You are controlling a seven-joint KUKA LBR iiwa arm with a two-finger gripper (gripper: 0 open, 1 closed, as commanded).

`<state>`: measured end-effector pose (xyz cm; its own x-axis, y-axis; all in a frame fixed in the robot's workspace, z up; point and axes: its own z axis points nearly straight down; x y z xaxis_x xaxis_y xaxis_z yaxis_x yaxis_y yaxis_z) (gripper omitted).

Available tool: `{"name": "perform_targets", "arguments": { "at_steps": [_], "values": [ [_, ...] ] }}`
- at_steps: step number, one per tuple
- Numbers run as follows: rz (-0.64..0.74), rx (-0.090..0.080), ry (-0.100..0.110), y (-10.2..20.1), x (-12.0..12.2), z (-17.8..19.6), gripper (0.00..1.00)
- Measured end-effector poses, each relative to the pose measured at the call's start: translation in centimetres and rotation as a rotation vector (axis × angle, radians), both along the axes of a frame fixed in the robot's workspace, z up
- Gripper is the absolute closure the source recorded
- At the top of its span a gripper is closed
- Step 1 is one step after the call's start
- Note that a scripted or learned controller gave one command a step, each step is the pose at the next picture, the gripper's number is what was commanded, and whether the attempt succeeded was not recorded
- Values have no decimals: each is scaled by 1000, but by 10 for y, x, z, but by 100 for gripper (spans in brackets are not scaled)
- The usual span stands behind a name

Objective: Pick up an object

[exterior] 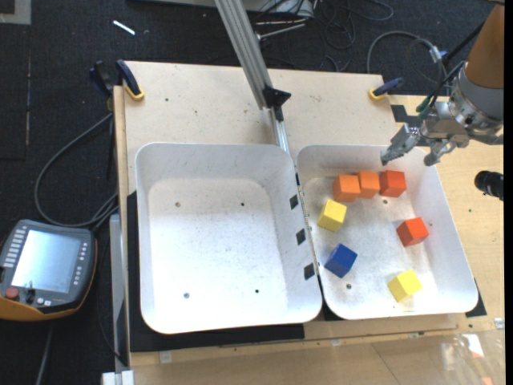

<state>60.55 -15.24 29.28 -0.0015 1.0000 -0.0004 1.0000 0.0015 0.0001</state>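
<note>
Dark carpet surrounds my pale wooden bench [208, 103], which carries two shallow white bins side by side. My gripper [414, 147] hangs over the far edge of the right bin [449, 247], its two fingers spread apart with nothing between them.

Just below my fingertips, toward the near side, three blocks sit in a touching row: a red block [393, 183] closest to me, then a small orange block [369, 182], then a larger orange block [347, 187]. Further toward the near rim from my gripper lies a second red block [413, 231], and beyond that a yellow block [405, 285] near the bin's front edge. Off to the side of my gripper, toward the left bin [216, 231], are another yellow block [333, 214] and a blue block [341, 260].

A handheld control pendant [44, 267] rests on the carpet, well apart from me, past the left bin.
</note>
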Motion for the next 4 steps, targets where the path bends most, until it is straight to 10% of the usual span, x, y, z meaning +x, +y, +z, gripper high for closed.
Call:
{"name": "perform_targets", "arguments": {
  "at_steps": [2, 3, 4],
  "values": [
    [-1, -4, -19, 35, 52, -168, 0],
    [-1, -5, -22, 34, 55, -175, 0],
    [1, -7, -28, 34, 57, -164, 100]
  ]
}}
